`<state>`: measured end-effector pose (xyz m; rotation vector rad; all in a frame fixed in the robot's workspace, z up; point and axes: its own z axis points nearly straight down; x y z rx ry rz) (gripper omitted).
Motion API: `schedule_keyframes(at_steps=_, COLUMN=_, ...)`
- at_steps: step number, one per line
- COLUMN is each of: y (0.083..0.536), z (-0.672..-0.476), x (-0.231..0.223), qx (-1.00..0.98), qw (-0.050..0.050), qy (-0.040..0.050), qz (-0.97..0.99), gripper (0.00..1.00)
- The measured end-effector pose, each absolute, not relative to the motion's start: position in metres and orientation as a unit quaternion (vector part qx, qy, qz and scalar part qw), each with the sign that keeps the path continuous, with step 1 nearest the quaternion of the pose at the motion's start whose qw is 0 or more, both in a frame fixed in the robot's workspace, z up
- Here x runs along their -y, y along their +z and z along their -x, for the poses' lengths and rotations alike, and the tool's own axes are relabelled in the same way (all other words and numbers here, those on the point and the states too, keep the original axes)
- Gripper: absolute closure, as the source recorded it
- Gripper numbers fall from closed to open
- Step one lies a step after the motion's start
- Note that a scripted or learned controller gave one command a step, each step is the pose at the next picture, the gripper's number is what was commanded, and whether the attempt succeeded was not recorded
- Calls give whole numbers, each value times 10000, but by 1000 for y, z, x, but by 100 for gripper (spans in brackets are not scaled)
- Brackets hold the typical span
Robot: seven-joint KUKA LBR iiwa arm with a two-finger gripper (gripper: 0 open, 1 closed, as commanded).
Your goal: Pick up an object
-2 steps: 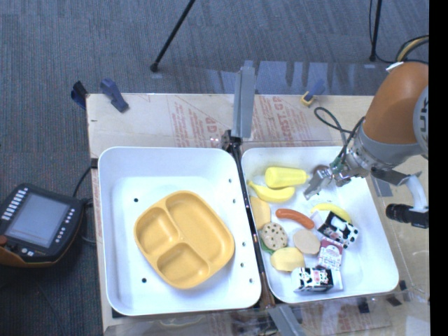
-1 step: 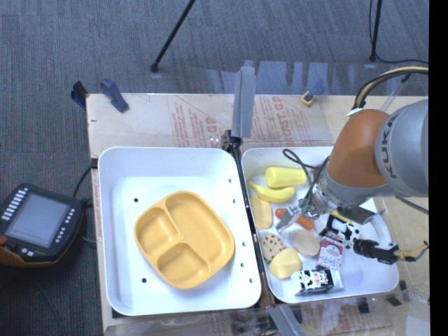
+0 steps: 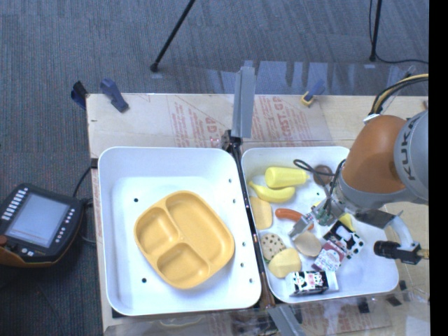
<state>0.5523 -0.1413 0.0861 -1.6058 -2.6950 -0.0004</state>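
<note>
The arm (image 3: pixel 381 163) covers the right bin's (image 3: pixel 381 280) far right corner and part of its floor, and its bulk hides most of the gripper (image 3: pixel 313 219), so whether the 2 fingers are parted or closed cannot be told. The black-and-white carton (image 3: pixel 310 281) and the pink packet (image 3: pixel 327 259) beside it carry print too small to read, and the dark patterned item (image 3: pixel 344 238) is partly tucked under the arm. At the left, the handheld screen unit (image 3: pixel 35 222) is cut off by the picture's edge.
</note>
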Motion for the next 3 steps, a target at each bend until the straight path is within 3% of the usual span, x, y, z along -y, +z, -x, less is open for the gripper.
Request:
schedule_keyframes(at_steps=1, y=86, z=-583, x=88, qx=8060, qw=21, qy=8, qz=5919, gripper=0)
schedule_keyframes(at_steps=2, y=94, z=-583, x=89, qx=8049, qw=36, qy=10, qz=5934, gripper=100)
schedule_keyframes(at_steps=3, y=190, z=-592, x=38, qx=7861, qw=-15, qy=-20, qz=6181, gripper=100)
